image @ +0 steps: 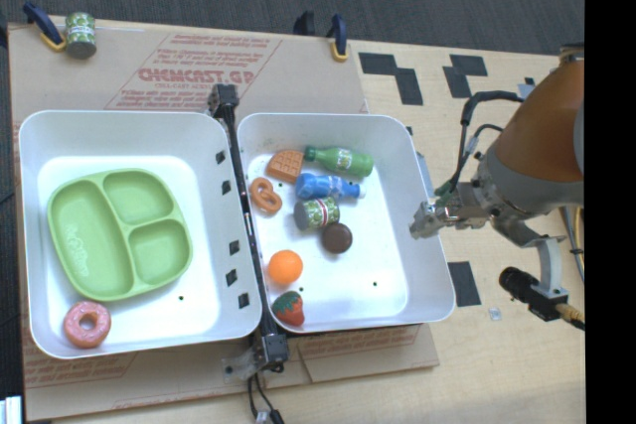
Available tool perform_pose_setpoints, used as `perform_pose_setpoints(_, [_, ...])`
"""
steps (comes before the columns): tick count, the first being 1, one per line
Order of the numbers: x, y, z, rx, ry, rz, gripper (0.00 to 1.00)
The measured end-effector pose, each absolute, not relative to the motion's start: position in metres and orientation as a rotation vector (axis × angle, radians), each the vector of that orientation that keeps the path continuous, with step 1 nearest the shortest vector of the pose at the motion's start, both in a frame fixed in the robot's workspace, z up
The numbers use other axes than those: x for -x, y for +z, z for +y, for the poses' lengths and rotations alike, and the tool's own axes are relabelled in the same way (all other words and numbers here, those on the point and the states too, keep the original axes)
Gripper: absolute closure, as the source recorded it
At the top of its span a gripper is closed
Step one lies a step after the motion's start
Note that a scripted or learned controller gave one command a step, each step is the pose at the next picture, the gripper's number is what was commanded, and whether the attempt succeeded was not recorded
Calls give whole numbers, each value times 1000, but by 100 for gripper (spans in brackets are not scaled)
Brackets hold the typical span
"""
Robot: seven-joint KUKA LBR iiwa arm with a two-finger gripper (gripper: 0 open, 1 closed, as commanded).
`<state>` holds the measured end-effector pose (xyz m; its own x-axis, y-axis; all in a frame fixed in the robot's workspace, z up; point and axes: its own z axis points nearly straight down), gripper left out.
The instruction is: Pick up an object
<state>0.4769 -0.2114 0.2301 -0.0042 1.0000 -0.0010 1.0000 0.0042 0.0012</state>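
one tool (429,219) at bin rim (429,204) — fingers unclear

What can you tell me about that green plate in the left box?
The green plate is a pale lime tray, plastic by the look of it, with rounded corners and three compartments: one long one on the left and two smaller ones on the right. It lies flat and slightly turned in the left bin, face up, nothing in it. A pink donut sits just below it, close to its lower edge.

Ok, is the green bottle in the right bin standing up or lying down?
Lying down. The green bottle rests on its side along the floor of the right bin, neck pointing left toward the waffle.
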Motion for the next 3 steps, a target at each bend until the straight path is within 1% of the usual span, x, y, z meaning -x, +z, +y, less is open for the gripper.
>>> perform_pose_setpoints(1, [-477,253,-212,-2213,1,2226,100])
perform_pose_setpoints(2, [-476,228,-211,-2216,-3,2230,100])
perform_pose_setpoints(3, [-477,238,-211,-2210,-3,2235,100])
